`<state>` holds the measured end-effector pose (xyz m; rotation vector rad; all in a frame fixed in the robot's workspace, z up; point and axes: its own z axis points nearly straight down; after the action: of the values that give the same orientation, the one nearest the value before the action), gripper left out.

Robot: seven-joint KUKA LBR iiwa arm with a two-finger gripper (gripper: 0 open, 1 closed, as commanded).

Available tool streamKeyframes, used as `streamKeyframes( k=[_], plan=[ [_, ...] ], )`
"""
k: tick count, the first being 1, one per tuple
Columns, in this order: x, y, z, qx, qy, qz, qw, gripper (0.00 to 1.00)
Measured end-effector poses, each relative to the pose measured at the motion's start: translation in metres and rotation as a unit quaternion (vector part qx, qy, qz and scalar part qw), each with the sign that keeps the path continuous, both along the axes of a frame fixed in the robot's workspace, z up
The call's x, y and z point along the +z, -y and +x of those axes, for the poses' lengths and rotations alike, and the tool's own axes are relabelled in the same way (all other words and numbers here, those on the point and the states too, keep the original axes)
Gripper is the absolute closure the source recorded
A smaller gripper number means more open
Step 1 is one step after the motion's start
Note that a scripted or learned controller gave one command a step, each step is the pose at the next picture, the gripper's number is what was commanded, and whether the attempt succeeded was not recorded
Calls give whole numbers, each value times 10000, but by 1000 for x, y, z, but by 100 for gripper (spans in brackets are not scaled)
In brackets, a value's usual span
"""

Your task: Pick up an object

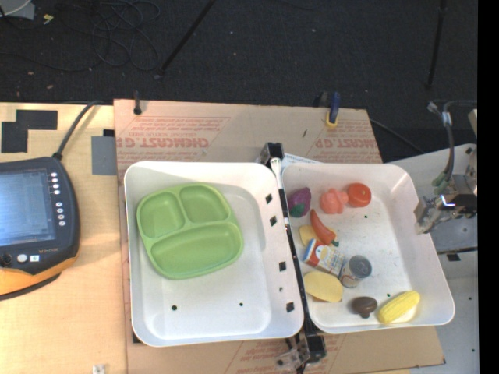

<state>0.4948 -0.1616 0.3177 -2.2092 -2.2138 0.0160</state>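
Camera view is showing the gripper sitting at the outer right edge of the right bin, outside its rim; finger state cannot be read from this angle, and nothing is showing between them. Candidate objects are all lying inside the right bin, to the gripper's left. Nearest are an orange-red tomato and a pink toy. Farther left: purple eggplant, red pepper. Below and left of the gripper: a small can lying beside a printed packet, yellow potato-like piece, brown mushroom, yellow corn. Left bin is holding a green divided plate, well apart from the gripper.
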Motion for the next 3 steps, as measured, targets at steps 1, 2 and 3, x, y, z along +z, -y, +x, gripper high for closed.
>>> streamKeyframes(
  k=[1, 2, 3],
  plan=[
    [1, -79, -1, 33, 40, 1, 10000, 100],
    [8, -76, -1, 12, -3, -10, 10000, 100],
    [14, -75, 0, 21, -48, -9, 10000, 100]
  ],
)
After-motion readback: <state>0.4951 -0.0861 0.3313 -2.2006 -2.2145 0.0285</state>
